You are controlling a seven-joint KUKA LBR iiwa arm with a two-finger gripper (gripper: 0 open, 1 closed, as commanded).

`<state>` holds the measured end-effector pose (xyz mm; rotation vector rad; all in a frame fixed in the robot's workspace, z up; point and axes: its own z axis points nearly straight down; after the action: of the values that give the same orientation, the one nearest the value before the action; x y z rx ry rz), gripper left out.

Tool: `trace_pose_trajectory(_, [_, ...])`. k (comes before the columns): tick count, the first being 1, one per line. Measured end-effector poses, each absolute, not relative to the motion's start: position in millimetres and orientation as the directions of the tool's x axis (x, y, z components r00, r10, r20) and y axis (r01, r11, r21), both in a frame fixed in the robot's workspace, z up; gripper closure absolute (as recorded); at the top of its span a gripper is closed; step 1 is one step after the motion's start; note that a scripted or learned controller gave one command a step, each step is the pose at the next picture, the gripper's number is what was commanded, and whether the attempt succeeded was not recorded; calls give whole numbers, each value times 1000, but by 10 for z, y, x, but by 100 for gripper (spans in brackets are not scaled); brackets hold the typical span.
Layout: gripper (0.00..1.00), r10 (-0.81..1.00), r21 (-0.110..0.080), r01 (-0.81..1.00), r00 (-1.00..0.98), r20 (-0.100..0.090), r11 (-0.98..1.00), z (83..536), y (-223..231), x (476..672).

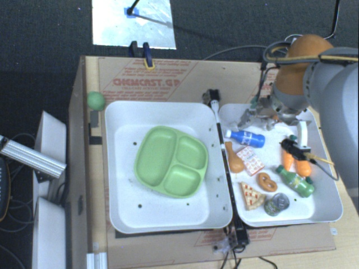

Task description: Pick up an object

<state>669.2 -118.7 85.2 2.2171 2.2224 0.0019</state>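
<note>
Tabletop is carrying two white bins; left bin is holding a green divided tray. Tool is hovering at right bin's far edge, fingers spread, gripping nothing. Blue bottle is lying just below it.

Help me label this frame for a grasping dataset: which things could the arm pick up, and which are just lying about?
Belongs to the job:
gripper
blue bottle
green bottle
carrot
pretzel
pizza slice
chicken drumstick
right bin

Just lying about:
green divided plate in the left bin
green ball
blue clamp
</note>
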Motion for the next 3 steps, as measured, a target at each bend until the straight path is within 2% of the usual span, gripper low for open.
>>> trace_pose_trajectory(1, [0,1000,2,1000,-5,0,5,849,-1062,6691])
trace_pose_trajectory(2, [0,1000,3,1000,-1,-1,1,854,-1228,6692])
trace_pose_trajectory(3, [0,1000,2,1000,-4,-1,4,850,-1134,6691])
